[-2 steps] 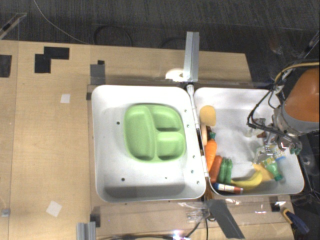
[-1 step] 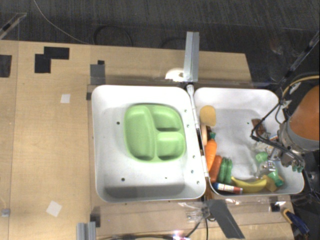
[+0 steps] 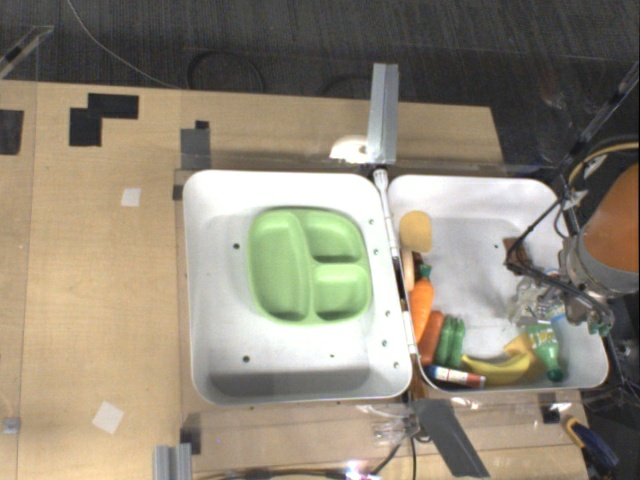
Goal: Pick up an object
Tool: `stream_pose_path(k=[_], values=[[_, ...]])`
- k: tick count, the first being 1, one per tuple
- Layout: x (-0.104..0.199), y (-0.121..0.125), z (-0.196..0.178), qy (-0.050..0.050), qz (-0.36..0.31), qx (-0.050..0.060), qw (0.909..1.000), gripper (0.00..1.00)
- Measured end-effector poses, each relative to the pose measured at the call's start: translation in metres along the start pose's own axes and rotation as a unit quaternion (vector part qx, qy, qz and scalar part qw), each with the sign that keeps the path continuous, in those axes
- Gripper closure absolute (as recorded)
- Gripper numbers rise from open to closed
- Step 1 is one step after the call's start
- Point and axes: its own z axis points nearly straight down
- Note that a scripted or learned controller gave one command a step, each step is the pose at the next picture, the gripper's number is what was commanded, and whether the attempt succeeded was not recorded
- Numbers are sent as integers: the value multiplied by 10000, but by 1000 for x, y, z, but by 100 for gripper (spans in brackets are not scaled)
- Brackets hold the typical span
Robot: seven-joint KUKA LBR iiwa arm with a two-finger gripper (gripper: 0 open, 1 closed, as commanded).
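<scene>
My gripper (image 3: 538, 306) hangs low over the right side of the right bin (image 3: 470, 208), coming in from the right edge. Just below it lie a green bottle (image 3: 549, 356) and a yellow banana (image 3: 500, 366) along the bin's front wall. An orange carrot (image 3: 422, 308), a dark green vegetable (image 3: 452, 338) and a red marker (image 3: 455, 375) lie at the bin's front left. A tan round fruit (image 3: 415, 230) sits near the left wall. Nothing can be made out held in the gripper.
The left bin (image 3: 215, 268) holds a light green divided plate (image 3: 306, 265). A metal post (image 3: 384, 113) stands behind the divider between the bins. Cables run beside the arm at the right.
</scene>
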Motion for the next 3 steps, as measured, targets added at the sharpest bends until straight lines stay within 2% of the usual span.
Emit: stream_pose_path(k=[1,2,3], values=[[-13,1,-55,109,-1820,-47,9832,100],[-69,9,-57,95,-4100,-84,9120,100],[-38,5,-54,94,-5662,-112,8242,100]])
